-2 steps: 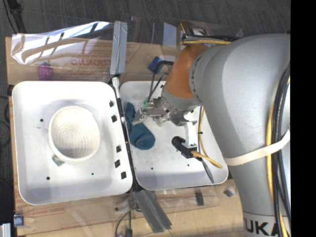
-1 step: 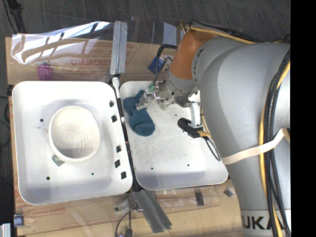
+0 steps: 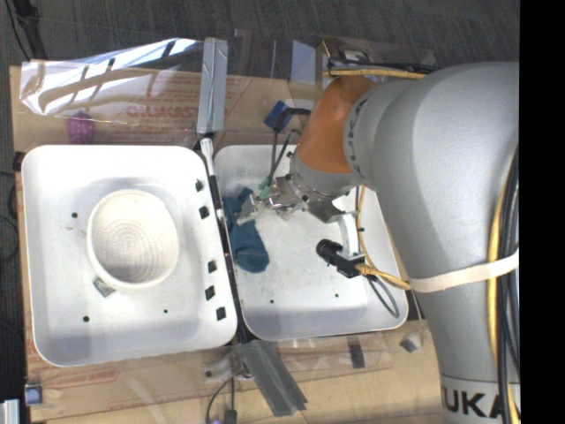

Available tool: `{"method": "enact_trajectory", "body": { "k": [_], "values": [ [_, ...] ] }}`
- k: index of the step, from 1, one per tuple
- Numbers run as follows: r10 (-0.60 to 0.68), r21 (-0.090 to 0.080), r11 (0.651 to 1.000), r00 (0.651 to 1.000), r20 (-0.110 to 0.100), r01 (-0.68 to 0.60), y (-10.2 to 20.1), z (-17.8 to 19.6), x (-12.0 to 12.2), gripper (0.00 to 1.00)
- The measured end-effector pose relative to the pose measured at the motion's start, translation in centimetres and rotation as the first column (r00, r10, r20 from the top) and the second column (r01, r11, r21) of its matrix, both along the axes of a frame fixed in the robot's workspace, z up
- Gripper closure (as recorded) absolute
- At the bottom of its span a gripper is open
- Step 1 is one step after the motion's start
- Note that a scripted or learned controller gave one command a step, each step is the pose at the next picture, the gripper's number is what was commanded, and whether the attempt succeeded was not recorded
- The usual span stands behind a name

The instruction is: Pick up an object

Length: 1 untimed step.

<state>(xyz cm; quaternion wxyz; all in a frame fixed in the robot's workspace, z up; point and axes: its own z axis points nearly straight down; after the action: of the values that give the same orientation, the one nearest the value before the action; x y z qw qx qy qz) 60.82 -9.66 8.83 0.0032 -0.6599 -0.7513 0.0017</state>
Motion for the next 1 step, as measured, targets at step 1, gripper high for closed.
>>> {"method": "enact_trajectory", "body": {
  "k": [1],
  "values": [
    [-0.119, -0.002, 0.993, 0.993, 0.0, 0.119, -0.83, 0.0, 4.83, 0.0]
  ]
}}
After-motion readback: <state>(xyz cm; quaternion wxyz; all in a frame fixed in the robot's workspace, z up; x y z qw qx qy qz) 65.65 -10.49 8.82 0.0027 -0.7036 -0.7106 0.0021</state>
